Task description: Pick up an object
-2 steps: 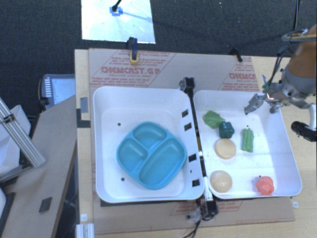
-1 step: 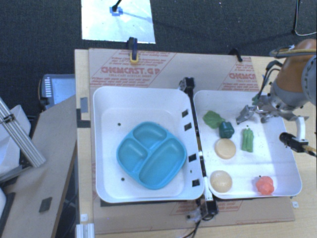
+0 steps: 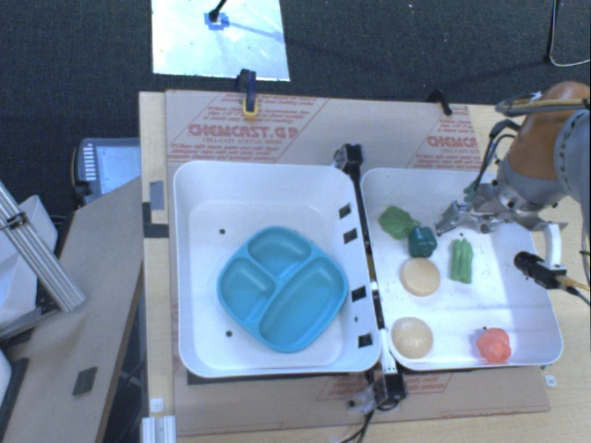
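Altogether I count two white bins side by side on the bench: the left bin [image 3: 199,275] carries one blue divided plate [image 3: 282,287], smooth plastic with three hollows, lying near its middle; the right bin [image 3: 536,326] carries six small things. Toward its left wall sit a light green leafy piece [image 3: 397,221] and a dark teal block [image 3: 422,241], touching each other; two pale round buns [image 3: 420,276] [image 3: 412,337] lie below them, one near the front left corner; a ridged green pod [image 3: 461,259] lies near the middle; a red lumpy fruit [image 3: 494,344] rests by the front edge. My gripper [image 3: 459,217] hangs over the bin's back half, just above the pod; my fingers are small and blurred, so I cannot tell their gap.
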Robot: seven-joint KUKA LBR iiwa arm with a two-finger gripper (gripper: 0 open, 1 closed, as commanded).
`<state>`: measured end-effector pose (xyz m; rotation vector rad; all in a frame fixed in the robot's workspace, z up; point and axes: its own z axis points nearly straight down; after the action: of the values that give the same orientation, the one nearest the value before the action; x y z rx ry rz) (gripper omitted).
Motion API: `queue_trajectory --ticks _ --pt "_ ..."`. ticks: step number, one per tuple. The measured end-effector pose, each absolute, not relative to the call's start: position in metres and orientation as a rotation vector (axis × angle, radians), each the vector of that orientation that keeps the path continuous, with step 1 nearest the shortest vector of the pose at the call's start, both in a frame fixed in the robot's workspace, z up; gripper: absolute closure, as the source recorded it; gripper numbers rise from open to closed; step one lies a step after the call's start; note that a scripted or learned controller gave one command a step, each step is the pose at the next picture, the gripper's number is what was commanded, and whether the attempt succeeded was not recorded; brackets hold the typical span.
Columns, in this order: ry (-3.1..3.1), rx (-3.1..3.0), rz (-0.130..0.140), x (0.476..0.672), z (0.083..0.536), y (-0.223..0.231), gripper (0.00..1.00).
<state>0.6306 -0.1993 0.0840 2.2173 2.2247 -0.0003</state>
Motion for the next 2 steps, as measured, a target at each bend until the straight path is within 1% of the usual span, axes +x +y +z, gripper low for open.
queue_trajectory --ticks 1,2 --pt "2.223 2.212 0.004 0.632 0.097 -0.2 1.0" --pt "2.22 2.211 0.007 0.634 0.162 -0.2 1.0"
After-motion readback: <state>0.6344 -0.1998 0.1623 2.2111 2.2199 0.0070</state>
